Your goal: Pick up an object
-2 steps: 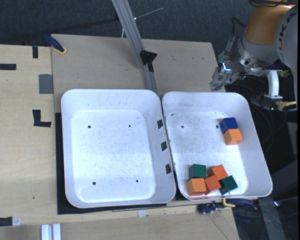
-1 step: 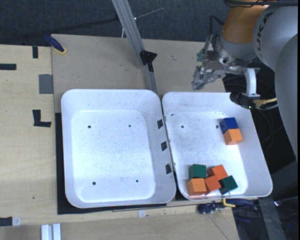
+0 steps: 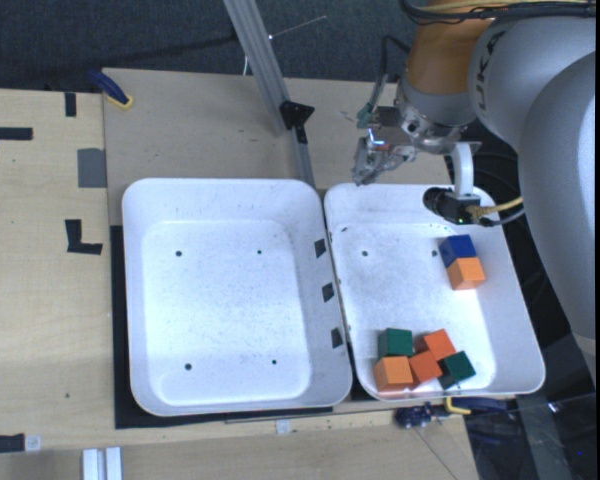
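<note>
six blocks wait in the right bin (image 3: 352, 268), none picked yet.

my gripper (image 3: 372, 168) hovers over the bin's far left corner, well apart from every block; whether it is apart or together i cannot tell, too small and blurred. a blue block (image 3: 457, 246) touching an orange block (image 3: 466, 273) sits by the right wall, and a green-and-orange cluster (image 3: 420, 358) crowds the near edge. i judge this the approach step: next i'd move over one block and descend. the left bin (image 3: 140, 268) isn't needed.
</note>
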`<state>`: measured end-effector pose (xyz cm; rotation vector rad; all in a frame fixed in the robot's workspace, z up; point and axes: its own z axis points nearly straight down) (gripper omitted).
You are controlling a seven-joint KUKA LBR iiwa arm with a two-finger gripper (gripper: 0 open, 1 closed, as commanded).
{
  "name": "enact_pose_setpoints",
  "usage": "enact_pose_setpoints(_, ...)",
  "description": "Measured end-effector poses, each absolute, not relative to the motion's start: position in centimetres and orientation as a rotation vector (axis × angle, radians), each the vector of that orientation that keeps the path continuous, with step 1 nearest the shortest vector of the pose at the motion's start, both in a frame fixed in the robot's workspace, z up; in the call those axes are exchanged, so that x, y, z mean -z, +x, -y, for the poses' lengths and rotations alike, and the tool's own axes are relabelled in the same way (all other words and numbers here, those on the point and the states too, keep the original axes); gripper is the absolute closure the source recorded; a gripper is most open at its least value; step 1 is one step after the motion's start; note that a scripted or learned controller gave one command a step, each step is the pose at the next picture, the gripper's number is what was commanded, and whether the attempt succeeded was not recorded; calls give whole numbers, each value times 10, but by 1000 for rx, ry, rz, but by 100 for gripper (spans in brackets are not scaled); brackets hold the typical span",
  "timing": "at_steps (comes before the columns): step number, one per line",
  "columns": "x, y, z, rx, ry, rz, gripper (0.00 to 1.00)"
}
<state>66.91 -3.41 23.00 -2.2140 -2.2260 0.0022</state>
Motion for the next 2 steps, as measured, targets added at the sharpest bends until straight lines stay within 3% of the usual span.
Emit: enact_pose_setpoints(2,-240,654,-68,0,-2212,2228,100)
